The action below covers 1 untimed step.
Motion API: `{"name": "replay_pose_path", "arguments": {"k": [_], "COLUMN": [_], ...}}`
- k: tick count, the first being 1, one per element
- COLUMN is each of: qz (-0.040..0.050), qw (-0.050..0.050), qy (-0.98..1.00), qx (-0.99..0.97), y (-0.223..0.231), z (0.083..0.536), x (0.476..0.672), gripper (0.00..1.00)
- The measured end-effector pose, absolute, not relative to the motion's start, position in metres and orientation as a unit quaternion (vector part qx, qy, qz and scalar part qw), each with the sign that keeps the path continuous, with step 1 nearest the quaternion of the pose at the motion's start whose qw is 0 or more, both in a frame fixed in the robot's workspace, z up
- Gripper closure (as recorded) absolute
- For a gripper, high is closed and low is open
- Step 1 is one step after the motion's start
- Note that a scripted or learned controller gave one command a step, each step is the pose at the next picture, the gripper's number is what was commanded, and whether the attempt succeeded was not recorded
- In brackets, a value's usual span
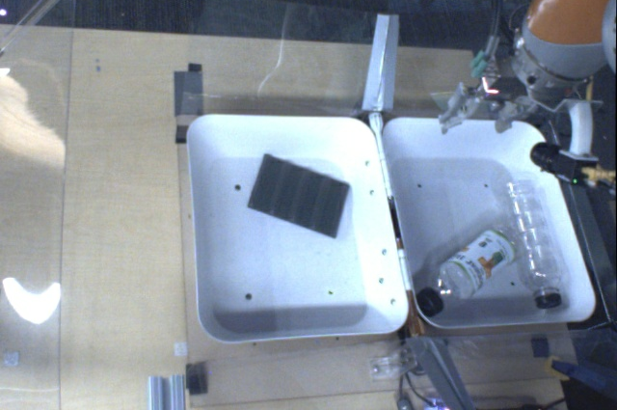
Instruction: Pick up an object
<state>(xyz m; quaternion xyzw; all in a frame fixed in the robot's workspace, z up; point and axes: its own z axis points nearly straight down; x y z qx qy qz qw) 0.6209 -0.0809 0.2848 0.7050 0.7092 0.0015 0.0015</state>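
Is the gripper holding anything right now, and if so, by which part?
Nothing is held. The gripper hangs over the right bin's far rim with nothing between its fingers; both bottles lie in that bin.

I count two white bins: the left bin [207, 234] and the right bin [415, 157]. In the left one I see one dark flat pad [299, 195]. In the right one I see two bottles, one labelled bottle [474, 264] and one clear bottle [533, 242].

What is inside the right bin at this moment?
The right bin holds two clear bottles lying down: a labelled bottle with a dark cap, and a plain bottle along the right wall. What lies beneath them is covered. The gripper hangs over the far rim.
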Motion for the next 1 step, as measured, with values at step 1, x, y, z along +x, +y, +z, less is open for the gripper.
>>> {"name": "replay_pose_path", "arguments": {"k": [1], "qz": [0.0015], "qw": [0.002], "qy": [0.709], "qx": [0.705], "y": [-0.0809], "z": [0.2848], "x": [0.6209], "gripper": [0.0]}}
